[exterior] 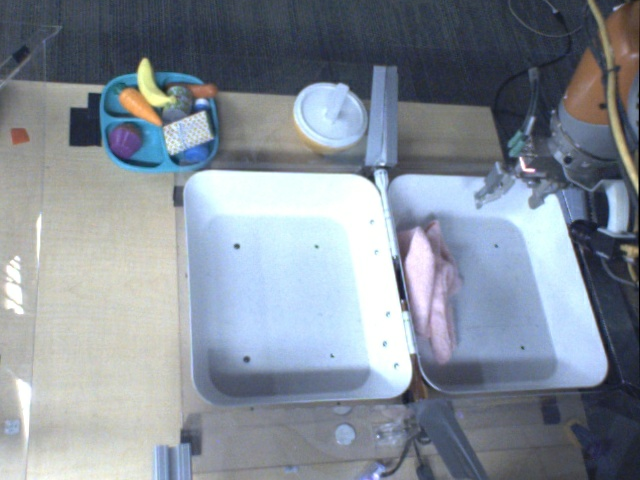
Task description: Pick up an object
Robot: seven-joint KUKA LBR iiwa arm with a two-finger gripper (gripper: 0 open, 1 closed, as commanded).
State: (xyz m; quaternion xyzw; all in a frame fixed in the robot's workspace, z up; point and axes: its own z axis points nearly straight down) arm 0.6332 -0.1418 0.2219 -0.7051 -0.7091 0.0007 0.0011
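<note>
1. Camera view: the bench point(90, 298) carries two shallow white bins side by side, the left bin point(200, 298) and the right bin point(560, 298), with a grey metal divider bar point(382, 108) standing at the far end of the seam between them.
2. A pink cloth point(432, 288) lies crumpled in the right bin, stretched along that bin's left wall, from about the middle of the wall down toward the near left corner.
3. The gripper point(516, 184) hangs over the far edge of the right bin, toward its far right corner, well apart from the cloth. Its two fingers point(492, 185) are spread apart, with nothing between them.
4. The grey arm point(585, 138) with its orange band point(590, 83) comes in from the right edge of the bench.
5. On the bench beyond the left bin's far left corner sits a blue compartment tray point(150, 160) with toy food, among it a banana point(150, 83) and what looks like a carrot point(138, 105).
6. Beyond the left bin's far right corner stands a white lidded cup point(330, 116), just beside the divider bar.
</note>
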